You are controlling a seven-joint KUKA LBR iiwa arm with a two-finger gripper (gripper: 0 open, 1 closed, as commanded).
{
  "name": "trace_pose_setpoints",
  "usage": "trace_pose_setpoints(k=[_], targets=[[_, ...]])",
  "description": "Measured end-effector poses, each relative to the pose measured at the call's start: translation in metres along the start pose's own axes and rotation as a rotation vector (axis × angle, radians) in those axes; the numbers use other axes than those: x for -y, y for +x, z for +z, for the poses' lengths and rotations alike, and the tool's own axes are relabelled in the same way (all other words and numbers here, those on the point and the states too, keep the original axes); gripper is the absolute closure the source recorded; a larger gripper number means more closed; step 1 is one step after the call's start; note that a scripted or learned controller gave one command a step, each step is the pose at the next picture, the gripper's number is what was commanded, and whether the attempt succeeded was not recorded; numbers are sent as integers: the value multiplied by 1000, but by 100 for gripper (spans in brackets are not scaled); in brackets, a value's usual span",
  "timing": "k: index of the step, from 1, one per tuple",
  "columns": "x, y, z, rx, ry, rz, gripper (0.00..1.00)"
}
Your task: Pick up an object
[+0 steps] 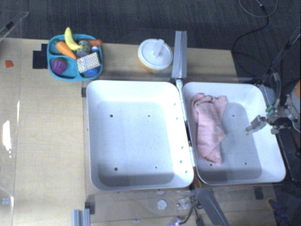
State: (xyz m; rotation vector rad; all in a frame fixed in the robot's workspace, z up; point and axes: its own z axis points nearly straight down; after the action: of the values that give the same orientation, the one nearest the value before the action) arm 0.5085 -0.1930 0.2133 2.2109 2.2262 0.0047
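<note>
Two shallow white bins sit side by side on a pale wooden tabletop (pixel 42 126), divided by a grey metal bar (pixel 179 55) that runs back between them. Dark grey carpet (pixel 141 6) lies beyond the far edge, with a thin cable (pixel 256 6) looping across it. The left bin (pixel 136 135) has only small dark dots on its floor. A crumpled pink cloth (pixel 208 126) lies in the right bin (pixel 244 168), along its left side. The pincer (pixel 256 125) hangs over that bin's right side, apart from the cloth and gripping nothing; whether it is parted is unclear. A blue tray (pixel 73 55) of toy food and a white lidded cup (pixel 155 54) stand behind the bins.
</note>
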Motion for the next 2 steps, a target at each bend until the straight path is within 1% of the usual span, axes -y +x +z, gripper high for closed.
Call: trace_pose_setpoints(k=[1,2], targets=[[-34,64,122,3,-11,-314,0],[-101,104,123,0,-11,-150,0]])
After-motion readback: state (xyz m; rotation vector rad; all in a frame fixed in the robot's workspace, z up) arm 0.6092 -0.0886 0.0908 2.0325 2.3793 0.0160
